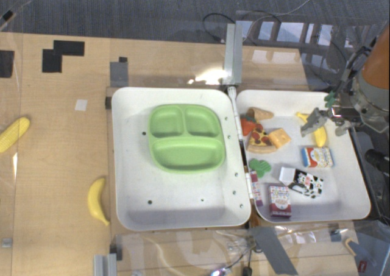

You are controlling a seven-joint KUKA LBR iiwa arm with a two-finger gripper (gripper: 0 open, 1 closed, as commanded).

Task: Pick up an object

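Note:
My gripper (327,123) hangs over the far right part of the right bin (359,205), open, with one grey finger (313,121) on the left and the other near the bin's right wall. Nothing is held between them. Just below the fingers lies a small yellow banana (320,138). Nearby in the same bin lie a blue and white carton (317,157), a black and white box (308,184), a white block (286,175), a yellow cheese wedge (280,139), a pizza slice (261,138), a bread piece (262,113), a green piece (261,167) and a red box (280,200).
The left bin (131,208) holds a green divided plate (186,136). A metal divider post (232,55) stands behind the bins' shared wall. On the bench at the left lie a yellow corn cob (12,134) and another banana (97,200).

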